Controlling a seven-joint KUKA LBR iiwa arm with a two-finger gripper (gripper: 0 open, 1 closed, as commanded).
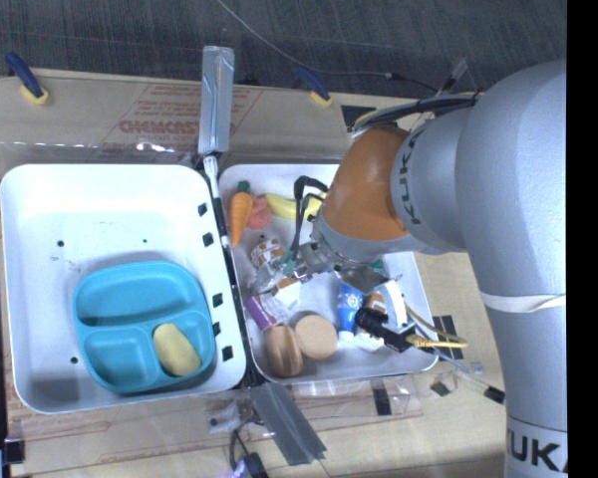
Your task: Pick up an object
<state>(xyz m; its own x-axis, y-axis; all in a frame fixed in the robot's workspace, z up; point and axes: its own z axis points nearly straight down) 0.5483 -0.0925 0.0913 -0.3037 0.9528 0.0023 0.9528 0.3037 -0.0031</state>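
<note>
The right bin (pixel 241 181) holds a jumble of small things: an orange carrot (pixel 239 214) at its upper left, a yellow piece (pixel 281 208) beside it, a brown bread roll (pixel 281 350) and a tan round piece (pixel 316 336) at the front, a purple thing (pixel 258 313) along the left wall, and a blue-and-white packet (pixel 347 312). My gripper (pixel 291 267) reaches down into the middle of this bin among some small wrapped items, under the orange wrist band. The arm hides most of the bin's right half.
The left bin (pixel 40 192) bears a blue divided tray (pixel 120 312) with a yellow potato-like piece (pixel 176 349) in its front right compartment. A metal clamp bar (pixel 215 98) stands at the divide between the bins. Blue clips hold the cardboard behind.
</note>
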